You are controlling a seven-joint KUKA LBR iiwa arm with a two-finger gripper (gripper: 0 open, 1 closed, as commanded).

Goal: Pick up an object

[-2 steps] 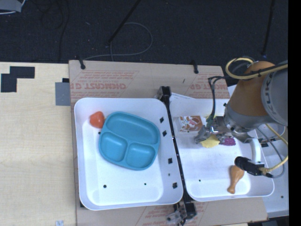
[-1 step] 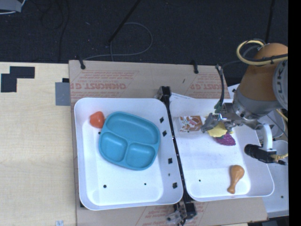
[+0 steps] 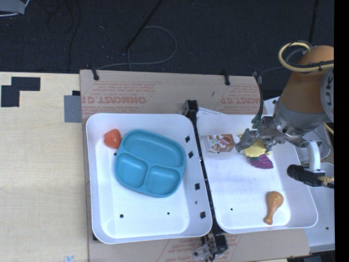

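Reaching in from the right, grey arm with orange band (image 3: 308, 83) hangs over the far part of the right bin (image 3: 240, 222). Gripper (image 3: 252, 141) sits low just left of a yellow toy (image 3: 255, 151) and a purple grape bunch (image 3: 264, 161); the two touch each other. Can't tell whether the jaws are apart or together, too dark and blurred there. Nothing seen between them. Small printed packet (image 3: 221, 143) lies just left of the gripper, near the bin divider. Toy drumstick (image 3: 272, 206) lies in the near right corner of the same bin, well apart from the gripper. Left bin (image 3: 109, 222) holds a blue divided plate (image 3: 150, 162), with an orange-red ball (image 3: 112, 138) touching its far-left edge. Cardboard sheet (image 3: 147, 94) lies under both bins.
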